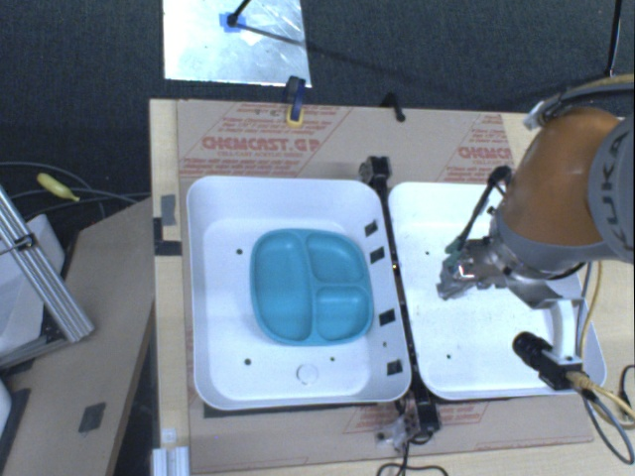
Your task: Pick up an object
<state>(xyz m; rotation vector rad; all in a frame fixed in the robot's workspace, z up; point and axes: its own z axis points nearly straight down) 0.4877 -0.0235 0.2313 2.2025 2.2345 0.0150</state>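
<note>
Bench [248,132]: brown board printed with red lettering, bearing two shallow white bins side by side, a row of black clips along the seam between them.

Left bin [213,226]: holds one blue plate [308,286], rounded and divided into three compartments, lying flat near the bin's centre. A small clear disc [307,373] lies on the bin floor just below the plate, near the front wall.

Right bin [437,365]: white floor with a few small dark dots; the arm hangs over its right half.

Arm [571,191]: grey, with a broad orange band, reaching in from the right.

Gripper [458,276]: metallic, low over the right bin's middle, pointing toward the seam. Whether its fingers stand apart or together cannot be told, as they blur into one grey mass. No object is visible between them.

Relation: the blue plate lies well apart from the gripper, across the seam in the other bin, untouched
</note>
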